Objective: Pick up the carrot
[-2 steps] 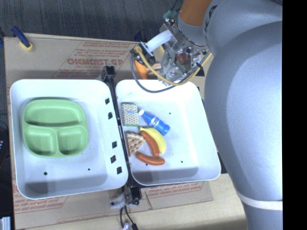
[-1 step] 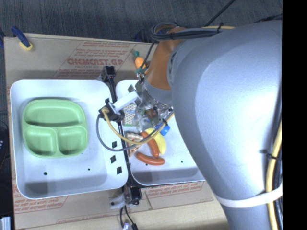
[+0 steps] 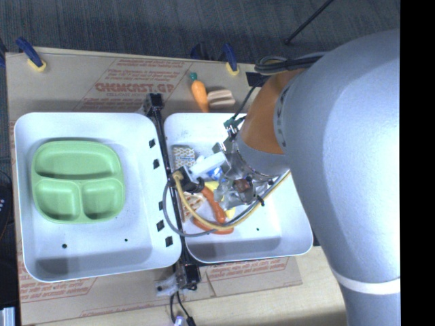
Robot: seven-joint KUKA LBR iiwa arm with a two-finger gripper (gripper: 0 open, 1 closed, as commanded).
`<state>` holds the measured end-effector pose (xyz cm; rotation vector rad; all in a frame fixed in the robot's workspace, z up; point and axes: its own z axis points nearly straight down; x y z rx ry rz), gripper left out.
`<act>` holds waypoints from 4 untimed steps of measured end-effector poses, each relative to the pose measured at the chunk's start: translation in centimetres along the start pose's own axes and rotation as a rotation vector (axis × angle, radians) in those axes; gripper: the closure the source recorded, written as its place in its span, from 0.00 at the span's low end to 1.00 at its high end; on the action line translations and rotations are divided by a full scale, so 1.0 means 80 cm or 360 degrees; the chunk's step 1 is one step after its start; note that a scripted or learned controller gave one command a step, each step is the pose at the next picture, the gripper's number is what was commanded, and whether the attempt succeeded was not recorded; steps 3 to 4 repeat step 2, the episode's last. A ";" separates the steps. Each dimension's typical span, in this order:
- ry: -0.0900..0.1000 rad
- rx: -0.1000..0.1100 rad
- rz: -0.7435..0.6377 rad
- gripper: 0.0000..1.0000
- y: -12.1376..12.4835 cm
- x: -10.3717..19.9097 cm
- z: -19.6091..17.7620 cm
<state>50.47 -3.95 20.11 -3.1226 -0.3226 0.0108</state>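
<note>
Now the claw point(image 3: 234, 182) is down in the clutter of the right bin point(image 3: 293, 239), and whether it is apart or together I cannot tell, because the wrist hides it. Meanwhile the carrot point(image 3: 198, 95), green top and all, lies out on the surface point(image 3: 122, 80) just past that bin's far rim, beside 1 tan block point(image 3: 221, 99). Big risk: it closes on the long orange piece point(image 3: 215, 208) below it instead, or snags the yellow cable point(image 3: 178, 202).
</note>
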 end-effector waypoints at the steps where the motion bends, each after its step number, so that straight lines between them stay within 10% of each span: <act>1: 0.0002 0.0003 0.0000 1.00 -0.026 -0.029 -0.034; 2: 0.0007 -0.0003 -0.0001 1.00 -0.032 -0.024 -0.174; 4: 0.0007 -0.0003 -0.0001 1.00 -0.032 -0.024 -0.174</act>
